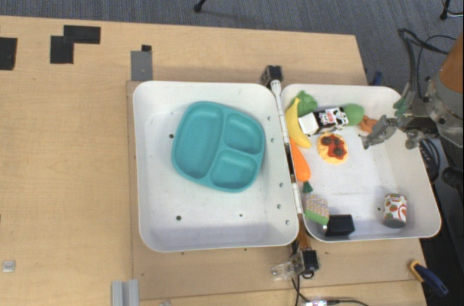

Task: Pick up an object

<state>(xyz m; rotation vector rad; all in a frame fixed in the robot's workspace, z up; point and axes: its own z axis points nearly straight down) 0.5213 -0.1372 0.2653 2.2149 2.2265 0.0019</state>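
I see the tool (382, 132) hanging over the right bin (417, 178), near its far right side; I cannot tell how it is set, and nothing shows in it. Below lie a banana (294, 127), a carrot (300, 164), a small pizza (333, 148), a can (394, 210) and a black block (339, 225). In the left bin (156, 214) sits a teal divided plate (218, 146).

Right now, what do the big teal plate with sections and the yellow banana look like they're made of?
The teal divided plate looks like moulded plastic: one even colour, smooth rounded compartments, a soft sheen. The yellow banana is probably a plastic toy too, since its colour is flat and unmarked, though it's too small here to be sure.
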